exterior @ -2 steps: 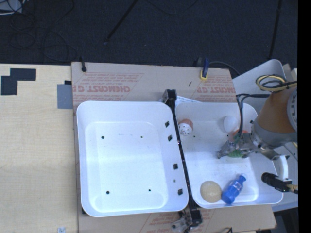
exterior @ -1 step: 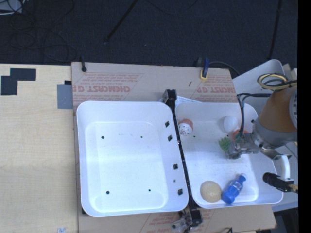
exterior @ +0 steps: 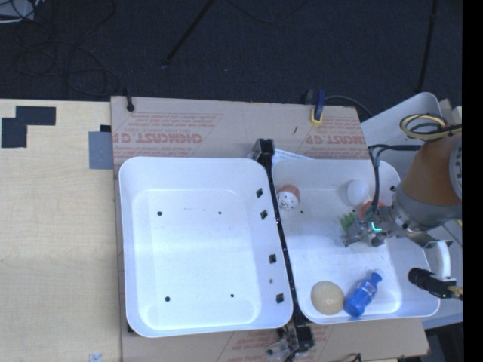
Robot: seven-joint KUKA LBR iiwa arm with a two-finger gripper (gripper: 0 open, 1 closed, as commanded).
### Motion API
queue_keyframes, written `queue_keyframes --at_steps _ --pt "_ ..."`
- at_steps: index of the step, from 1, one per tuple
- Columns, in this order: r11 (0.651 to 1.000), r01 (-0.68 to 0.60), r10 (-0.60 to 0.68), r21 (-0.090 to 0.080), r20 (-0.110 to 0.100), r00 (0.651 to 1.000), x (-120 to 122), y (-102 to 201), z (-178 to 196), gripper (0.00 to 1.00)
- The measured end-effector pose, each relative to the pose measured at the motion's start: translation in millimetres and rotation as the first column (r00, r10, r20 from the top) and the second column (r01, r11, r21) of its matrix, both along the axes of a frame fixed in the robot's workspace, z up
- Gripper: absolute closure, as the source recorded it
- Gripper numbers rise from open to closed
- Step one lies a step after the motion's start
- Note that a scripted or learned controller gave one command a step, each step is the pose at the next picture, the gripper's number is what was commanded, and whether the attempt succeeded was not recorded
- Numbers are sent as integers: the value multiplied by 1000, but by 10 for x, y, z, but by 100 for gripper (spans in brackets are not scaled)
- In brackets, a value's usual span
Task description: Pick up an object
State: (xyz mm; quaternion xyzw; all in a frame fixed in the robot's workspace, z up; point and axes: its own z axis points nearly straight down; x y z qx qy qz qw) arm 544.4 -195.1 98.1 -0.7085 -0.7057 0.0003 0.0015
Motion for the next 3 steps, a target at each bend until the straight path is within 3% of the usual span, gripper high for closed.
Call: queue_keyframes --at_steps 1,2,3 --pt "1000 0 0 1 -2 1000 -4 -5 99 100" --pt "1000 1 -1 1 -2 1000 -6 -5 94 0" --pt "1000 1 -1 2 -4 1000 -10 -10 192 100"
